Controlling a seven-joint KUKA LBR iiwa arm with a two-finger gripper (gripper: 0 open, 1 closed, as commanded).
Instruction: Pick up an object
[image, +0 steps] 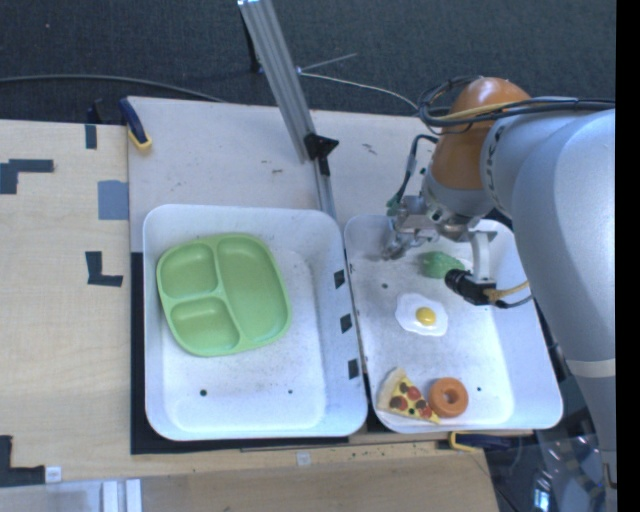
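The right bin (500, 400) holds a fried egg toy (422, 316) at its middle, a pizza slice (406, 395) and a brown doughnut (449, 396) at the front, and a green leafy item (438, 264) near the back. My gripper (400, 240) hangs low over the back left corner of this bin, just left of the green item and behind the egg. The wrist body covers most of the fingers, and I see nothing between them.
The left bin (180, 400) carries a green divided plate (222, 293). A metal pole (285, 85) slants across the back of the bench. The grey arm (560, 220) covers the right side of the right bin.
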